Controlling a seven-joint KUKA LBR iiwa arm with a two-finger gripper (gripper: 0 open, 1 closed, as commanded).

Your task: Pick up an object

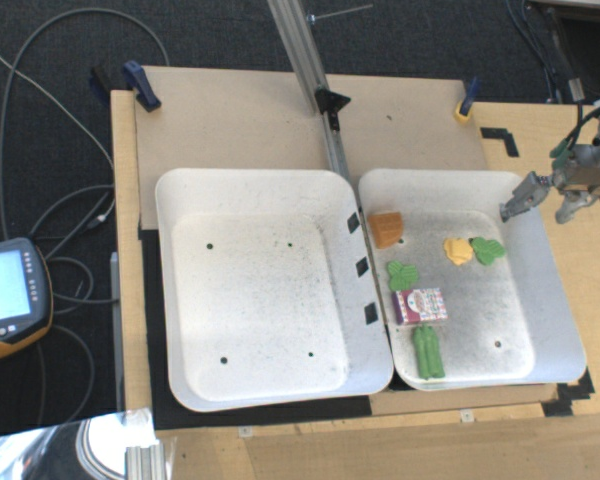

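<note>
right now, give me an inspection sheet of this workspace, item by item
surface: wooden bench bearing left bin and right bin, side by side, both speckled with dark marks
job's things: all in the right bin: orange block, yellow piece touching a green piece, another green piece, small printed box, long green item
clutter: blue clamps at the bench's back corners
end effector: at the right bin's far right rim, holding nothing that I can see
cables: several on the dark floor, left and upper right
surroundings: handheld pendant with screen at left; metal pole at the back
</note>
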